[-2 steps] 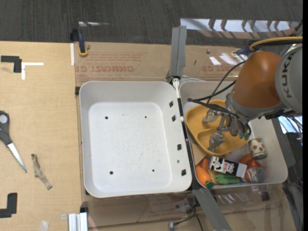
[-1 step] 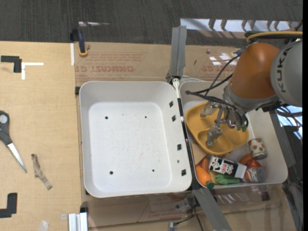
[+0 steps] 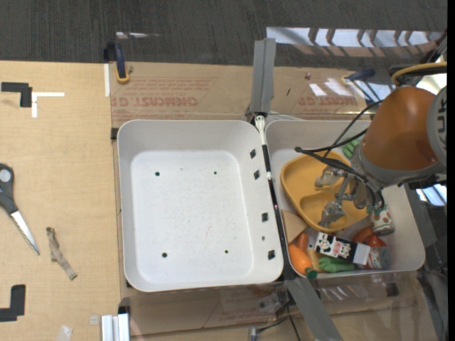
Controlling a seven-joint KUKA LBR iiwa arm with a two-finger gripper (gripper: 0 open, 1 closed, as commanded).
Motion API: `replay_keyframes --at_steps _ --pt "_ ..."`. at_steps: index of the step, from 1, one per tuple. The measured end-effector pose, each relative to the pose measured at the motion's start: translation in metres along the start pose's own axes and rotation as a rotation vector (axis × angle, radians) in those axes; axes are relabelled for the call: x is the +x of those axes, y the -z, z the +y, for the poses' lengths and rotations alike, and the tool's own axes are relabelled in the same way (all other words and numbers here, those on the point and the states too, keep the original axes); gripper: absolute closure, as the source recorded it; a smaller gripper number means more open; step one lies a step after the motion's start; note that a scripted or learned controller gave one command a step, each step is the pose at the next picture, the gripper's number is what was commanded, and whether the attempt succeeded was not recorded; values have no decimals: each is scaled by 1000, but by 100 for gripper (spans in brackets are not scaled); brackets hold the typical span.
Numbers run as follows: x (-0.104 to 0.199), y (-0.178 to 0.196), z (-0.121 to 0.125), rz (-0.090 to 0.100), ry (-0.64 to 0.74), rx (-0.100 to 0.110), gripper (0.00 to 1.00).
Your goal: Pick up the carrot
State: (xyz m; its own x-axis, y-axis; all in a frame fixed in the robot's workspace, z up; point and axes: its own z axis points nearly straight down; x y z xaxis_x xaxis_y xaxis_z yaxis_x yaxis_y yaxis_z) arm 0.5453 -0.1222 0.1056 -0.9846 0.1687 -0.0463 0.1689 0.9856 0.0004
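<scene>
The carrot (image 3: 301, 256) lies in the front left corner of the right bin (image 3: 416, 251); it is orange, with a green top (image 3: 335, 265) pointing right. A black-and-white carton (image 3: 334, 246) partly covers it. My gripper (image 3: 337, 203) hangs over a yellow bowl (image 3: 302, 183) in the middle of that bin, behind and to the right of the carrot and apart from it. The orange wrist band (image 3: 398, 137) rises above the gripper at the right.
The left bin (image 3: 188, 201) stands beside the right one, with a hinged divider (image 3: 264, 183) between them. A red item (image 3: 371, 237) and a small can (image 3: 382, 221) crowd the right bin's front. Scissors (image 3: 13, 208) lie on the bench at far left.
</scene>
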Motion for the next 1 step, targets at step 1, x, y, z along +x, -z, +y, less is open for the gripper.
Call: replay_keyframes --at_steps 1 --pt "-13 -5 28 18 -24 2 0"
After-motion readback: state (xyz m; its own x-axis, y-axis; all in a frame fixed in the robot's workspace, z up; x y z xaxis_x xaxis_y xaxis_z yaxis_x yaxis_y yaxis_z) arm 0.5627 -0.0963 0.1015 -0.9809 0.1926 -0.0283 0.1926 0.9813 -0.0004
